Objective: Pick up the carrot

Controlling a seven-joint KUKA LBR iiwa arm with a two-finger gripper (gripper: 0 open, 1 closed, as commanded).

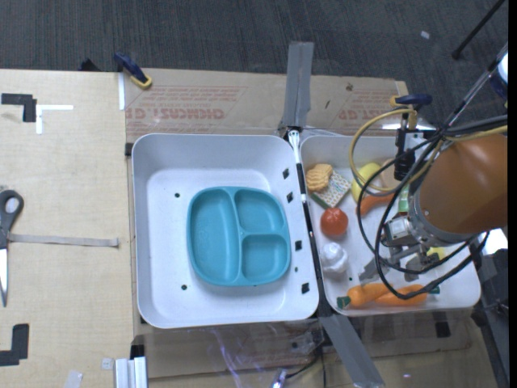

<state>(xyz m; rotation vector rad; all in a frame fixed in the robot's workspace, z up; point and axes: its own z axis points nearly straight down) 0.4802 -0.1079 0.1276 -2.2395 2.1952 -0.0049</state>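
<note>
While we hover the gripper (404,257) above the carrot (386,296) | claw state: cannot tell | next: descend, grasp.

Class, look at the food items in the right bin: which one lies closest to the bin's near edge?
The carrot, orange with a green end, lying lengthwise along the near wall. The tomato and cracker sit farther back.
</note>
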